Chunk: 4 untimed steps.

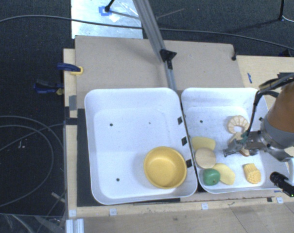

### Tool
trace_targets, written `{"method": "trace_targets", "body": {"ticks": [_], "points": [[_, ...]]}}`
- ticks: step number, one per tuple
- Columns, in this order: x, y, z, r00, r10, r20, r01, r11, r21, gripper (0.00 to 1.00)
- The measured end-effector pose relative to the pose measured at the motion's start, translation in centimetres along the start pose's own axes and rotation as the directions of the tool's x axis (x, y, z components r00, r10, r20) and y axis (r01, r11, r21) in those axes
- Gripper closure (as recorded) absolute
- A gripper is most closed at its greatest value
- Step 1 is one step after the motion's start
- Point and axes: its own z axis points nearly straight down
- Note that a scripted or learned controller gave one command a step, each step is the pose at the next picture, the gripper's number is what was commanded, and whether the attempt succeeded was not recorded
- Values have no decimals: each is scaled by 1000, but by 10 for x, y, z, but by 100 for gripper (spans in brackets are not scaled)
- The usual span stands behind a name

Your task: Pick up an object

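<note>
The right bin (205,101) holds several food-shaped objects: a tan shrimp-like piece (237,124), a pale yellow piece (203,143), a beige round disc (205,158), a green ball (211,176), a yellow lemon-like piece (227,174) and a corn cob (252,173). My gripper (235,146) reaches in from the right, low over the bin's middle right. It sits just below the shrimp piece and right of the beige disc. A small brownish item shows beside its fingertips; whether it is gripped is unclear.
The left bin (132,108) contains a yellow bowl (165,167) at its front right. A grey pole (151,28) slants down from the top to the bins' back edge. Black clips (181,141) join the bins along the divider.
</note>
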Motion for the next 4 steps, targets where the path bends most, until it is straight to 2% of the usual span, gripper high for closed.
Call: {"method": "trace_targets", "body": {"ticks": [1, 2, 4], "points": [[-1, 2, -14, 1000, -1, 2, 1, 1000, -6, 100], [7, 7, -62, 1000, -4, 3, 4, 1000, -10, 100], [7, 1, -167, 1000, -4, 3, 4, 1000, -10, 100]]}}
